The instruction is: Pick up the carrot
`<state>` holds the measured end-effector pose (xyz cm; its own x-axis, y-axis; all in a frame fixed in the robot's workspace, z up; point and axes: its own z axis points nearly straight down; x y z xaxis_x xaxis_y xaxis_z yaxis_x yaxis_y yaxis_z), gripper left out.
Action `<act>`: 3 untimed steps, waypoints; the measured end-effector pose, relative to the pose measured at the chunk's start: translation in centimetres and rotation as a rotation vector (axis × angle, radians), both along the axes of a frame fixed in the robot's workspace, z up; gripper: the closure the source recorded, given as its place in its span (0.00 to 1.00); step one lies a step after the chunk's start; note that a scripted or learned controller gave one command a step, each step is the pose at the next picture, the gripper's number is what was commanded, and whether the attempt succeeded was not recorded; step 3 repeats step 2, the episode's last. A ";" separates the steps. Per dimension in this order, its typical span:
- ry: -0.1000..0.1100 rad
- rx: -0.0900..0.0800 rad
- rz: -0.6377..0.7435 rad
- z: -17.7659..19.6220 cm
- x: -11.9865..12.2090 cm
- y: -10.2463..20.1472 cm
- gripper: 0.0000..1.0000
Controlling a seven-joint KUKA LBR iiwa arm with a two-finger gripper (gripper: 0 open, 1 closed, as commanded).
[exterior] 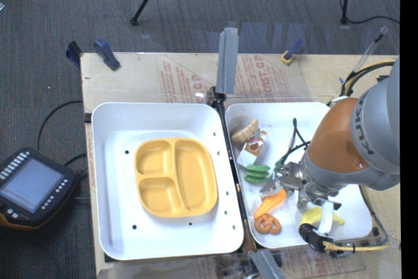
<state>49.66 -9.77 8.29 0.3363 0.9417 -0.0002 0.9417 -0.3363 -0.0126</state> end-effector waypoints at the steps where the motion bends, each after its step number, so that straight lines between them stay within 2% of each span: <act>1: 0.008 0.003 -0.005 0.5 -0.1 0.0 1.00; 2: -0.011 -0.001 0.230 11.9 4.4 6.2 1.00; 3: -0.011 -0.001 0.230 11.9 4.4 6.2 1.00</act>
